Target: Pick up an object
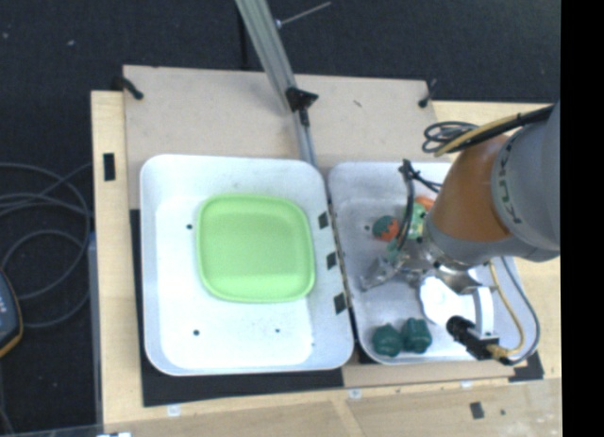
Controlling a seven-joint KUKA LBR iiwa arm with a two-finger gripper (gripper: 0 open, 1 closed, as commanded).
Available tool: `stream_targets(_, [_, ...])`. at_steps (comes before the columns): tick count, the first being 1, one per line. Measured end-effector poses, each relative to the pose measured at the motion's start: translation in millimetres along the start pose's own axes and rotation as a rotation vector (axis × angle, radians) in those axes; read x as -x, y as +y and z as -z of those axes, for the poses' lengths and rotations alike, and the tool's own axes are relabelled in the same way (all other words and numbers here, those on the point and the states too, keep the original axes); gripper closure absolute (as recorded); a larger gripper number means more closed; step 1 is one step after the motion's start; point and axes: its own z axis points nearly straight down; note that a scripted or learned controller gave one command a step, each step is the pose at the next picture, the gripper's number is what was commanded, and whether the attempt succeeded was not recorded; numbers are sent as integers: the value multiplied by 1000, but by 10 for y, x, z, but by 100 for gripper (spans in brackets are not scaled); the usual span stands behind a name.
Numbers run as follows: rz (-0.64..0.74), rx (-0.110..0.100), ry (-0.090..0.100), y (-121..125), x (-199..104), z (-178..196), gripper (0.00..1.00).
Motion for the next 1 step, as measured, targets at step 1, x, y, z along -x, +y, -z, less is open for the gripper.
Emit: stream_targets(1, [-1, 3, 0, 9, 5, 114, 100])
